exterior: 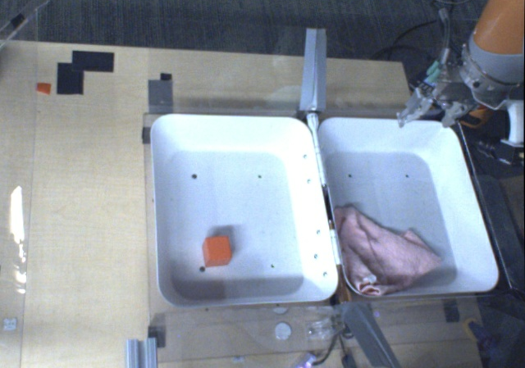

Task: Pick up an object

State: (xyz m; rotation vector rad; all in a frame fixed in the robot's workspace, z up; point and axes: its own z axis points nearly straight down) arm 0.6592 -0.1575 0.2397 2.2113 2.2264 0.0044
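Nearest the camera we note the pink cloth (385, 256), crumpled in the front-left corner of the right bin (472, 194), its folds pressed against the wall that divides the two bins. It lies slack and bunched, so we judge a pinch on a raised fold would serve better than a flat approach.

Just beyond, in the left bin (172, 194), sits the orange block (217, 251), alone near the front and apart from every wall. That open placement leaves room for fingers on either side, which makes it the easier candidate in our view. Either item would satisfy the task; neither has been lifted.

Further back, the metal divider post (313, 71) rises from the seam between the bins. On the wooden bench (82, 194) at far left we log a black L-shaped marker (82, 70) and a small orange tag (43, 88), both well apart from the bins.

Farthest away, the gripper (431, 108) hangs over the rear rim of the right bin, below the arm's orange band (502, 6). Its two prongs look spread with nothing between them, though the view is small and cluttered there, so we hold that loosely. We read this as a ready pose above the bin, with descent not yet begun.
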